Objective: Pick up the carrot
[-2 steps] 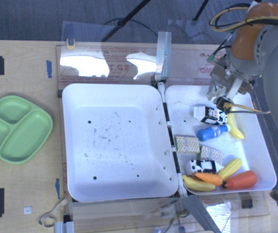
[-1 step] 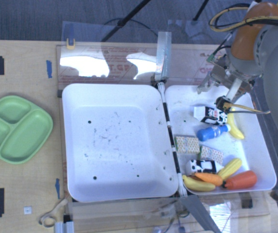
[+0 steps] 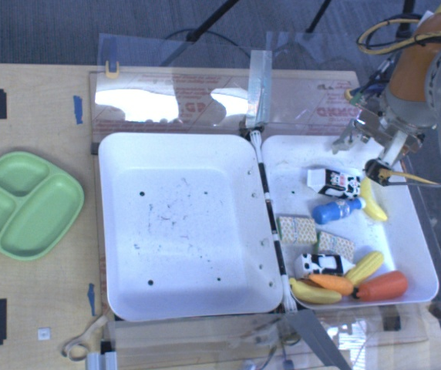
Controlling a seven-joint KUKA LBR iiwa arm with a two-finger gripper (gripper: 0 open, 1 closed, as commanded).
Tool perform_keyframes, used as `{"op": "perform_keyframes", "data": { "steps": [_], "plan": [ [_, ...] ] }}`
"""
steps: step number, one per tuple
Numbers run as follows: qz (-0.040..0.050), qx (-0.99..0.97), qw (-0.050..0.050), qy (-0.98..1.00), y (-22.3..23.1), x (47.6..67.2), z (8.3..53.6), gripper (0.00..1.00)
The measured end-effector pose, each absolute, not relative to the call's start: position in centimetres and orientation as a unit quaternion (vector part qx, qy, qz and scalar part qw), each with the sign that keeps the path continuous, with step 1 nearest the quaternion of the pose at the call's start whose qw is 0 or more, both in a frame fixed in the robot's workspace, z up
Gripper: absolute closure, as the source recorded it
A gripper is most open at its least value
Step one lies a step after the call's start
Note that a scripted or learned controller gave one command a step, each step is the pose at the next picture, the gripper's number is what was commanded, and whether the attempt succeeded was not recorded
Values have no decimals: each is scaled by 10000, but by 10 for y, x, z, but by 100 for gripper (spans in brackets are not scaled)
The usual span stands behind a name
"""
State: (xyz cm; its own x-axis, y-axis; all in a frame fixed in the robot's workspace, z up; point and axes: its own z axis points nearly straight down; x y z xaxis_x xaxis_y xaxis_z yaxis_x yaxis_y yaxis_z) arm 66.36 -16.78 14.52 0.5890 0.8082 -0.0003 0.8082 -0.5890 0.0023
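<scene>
The carrot [image 3: 331, 282], small, orange and tapered, lies near the front edge of the right bin [image 3: 421, 245]. It is wedged between a yellow banana [image 3: 315, 293] in front of it and a black-and-white cow toy [image 3: 321, 264] behind it. A larger red-orange vegetable [image 3: 383, 285] lies just to its right. My gripper [image 3: 349, 137] hangs over the far end of the right bin, well away from the carrot, with nothing visibly in it.
The right bin also holds a cow-print carton [image 3: 341, 182], a blue bottle [image 3: 336, 210], two more bananas [image 3: 373, 200] [image 3: 365, 267] and two speckled pads [image 3: 297, 228]. The left bin [image 3: 120, 160] sits alongside. A green divided plate [image 3: 24, 204] rests on the bench at far left.
</scene>
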Motion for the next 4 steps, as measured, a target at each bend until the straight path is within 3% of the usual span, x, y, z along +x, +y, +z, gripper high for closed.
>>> {"op": "perform_keyframes", "data": {
  "steps": [1, 2, 3, 4],
  "plan": [
    [12, 8905, 24, 4549, -166, 665, 156, 100],
    [10, 8904, 22, 4551, -166, 665, 156, 0],
    [21, 8903, 37, 4554, -165, 666, 167, 100],
    [19, 8902, 36, 4555, -165, 666, 166, 0]
  ]
}}
